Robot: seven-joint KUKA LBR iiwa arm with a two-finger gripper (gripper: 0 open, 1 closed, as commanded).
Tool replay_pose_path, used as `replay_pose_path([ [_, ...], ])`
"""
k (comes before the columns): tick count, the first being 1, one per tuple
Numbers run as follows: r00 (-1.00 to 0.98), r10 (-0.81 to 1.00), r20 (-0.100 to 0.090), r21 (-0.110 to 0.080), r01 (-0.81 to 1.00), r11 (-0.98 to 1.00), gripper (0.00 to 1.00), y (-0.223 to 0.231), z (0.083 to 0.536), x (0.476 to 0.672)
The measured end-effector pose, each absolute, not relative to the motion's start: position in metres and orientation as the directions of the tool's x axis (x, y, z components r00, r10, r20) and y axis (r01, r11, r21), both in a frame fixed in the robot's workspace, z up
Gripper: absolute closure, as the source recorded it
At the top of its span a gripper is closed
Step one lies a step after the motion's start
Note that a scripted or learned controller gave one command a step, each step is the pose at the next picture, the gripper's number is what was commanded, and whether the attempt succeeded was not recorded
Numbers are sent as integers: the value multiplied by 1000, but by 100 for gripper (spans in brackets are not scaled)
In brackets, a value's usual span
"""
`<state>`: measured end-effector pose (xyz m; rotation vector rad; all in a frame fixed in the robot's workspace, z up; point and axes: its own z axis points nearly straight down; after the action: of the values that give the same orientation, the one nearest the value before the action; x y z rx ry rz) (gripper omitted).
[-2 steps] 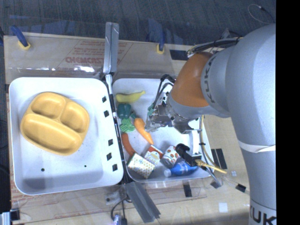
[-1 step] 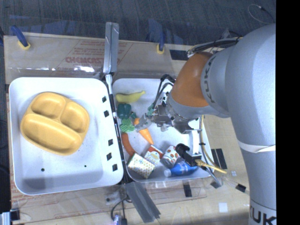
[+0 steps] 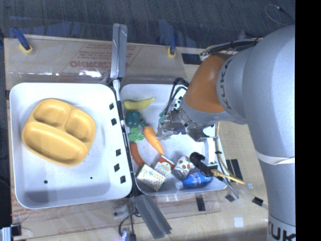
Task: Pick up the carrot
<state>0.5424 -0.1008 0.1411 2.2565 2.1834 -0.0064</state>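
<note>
Approach step, by the look of it. Right bin [image 3: 150, 189] crowded with small items. Gripper [image 3: 168, 127] hovered just right of the carrot [image 3: 153, 139], low over the bin floor; fingers' state impossible to tell. Carrot lay slantwise beside a green leafy toy [image 3: 135, 134]. Next: shift left, descend, close.

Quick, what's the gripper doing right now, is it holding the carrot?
Gripper: over the right bin, just right of the carrot; nothing seen in it, and its state cannot be told.
</note>
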Motion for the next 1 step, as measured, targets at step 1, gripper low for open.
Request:
replay_pose_path([
  [1,424,906,-1,-1,906,-424,100,-108,92,545],
])
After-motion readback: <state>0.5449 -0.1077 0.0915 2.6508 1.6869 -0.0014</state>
